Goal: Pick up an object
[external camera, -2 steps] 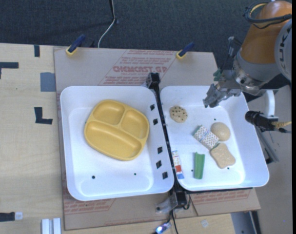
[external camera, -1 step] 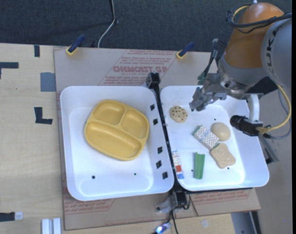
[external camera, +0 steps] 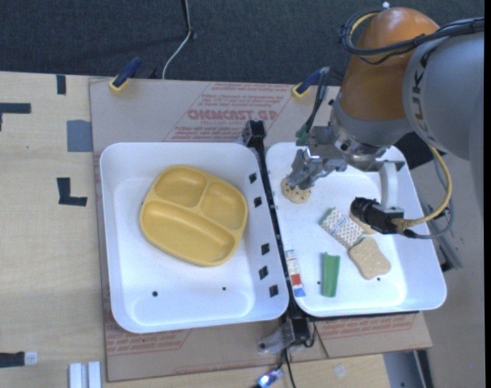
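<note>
My gripper (external camera: 302,173) hangs low over the far left part of the right bin (external camera: 415,297). Right under its tip lies a small round tan cookie-like piece (external camera: 294,191), partly covered by the gripper. Whether the gripper touches the piece cannot be made out. Nearer in the same bin lie a checkered packet (external camera: 341,226), a tan bread-like block (external camera: 369,259), a green stick (external camera: 331,275) and a small red-and-white tube (external camera: 291,267).
The left bin (external camera: 124,297) holds a yellow divided plate (external camera: 194,214). A black divider strip (external camera: 265,217) runs between the two bins, close to the gripper's left. The grey and orange arm (external camera: 391,63) reaches in from the upper right.
</note>
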`<state>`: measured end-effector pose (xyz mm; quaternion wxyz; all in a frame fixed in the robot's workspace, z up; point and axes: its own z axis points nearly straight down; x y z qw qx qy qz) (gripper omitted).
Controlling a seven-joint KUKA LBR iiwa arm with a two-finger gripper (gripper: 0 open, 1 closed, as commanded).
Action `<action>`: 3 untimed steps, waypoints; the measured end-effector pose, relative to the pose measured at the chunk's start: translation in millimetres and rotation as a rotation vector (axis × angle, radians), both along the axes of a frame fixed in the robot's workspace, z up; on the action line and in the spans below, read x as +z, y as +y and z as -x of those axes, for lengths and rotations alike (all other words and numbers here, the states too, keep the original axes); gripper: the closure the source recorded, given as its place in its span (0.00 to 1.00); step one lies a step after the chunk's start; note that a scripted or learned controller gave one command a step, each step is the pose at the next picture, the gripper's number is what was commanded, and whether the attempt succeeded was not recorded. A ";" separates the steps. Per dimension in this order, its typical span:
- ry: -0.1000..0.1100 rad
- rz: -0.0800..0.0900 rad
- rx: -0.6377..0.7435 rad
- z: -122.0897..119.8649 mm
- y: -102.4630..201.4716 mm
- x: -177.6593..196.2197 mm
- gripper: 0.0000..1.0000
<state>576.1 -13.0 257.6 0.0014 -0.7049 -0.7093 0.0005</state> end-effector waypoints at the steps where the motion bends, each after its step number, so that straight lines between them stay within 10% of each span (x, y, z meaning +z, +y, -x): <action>1: 0.002 0.000 0.000 17.2 56.5 -19.3 1.00; 2: 0.001 0.000 0.000 32.3 108.7 -16.1 1.00; 3: 0.000 0.001 -0.004 31.6 105.9 -16.2 0.00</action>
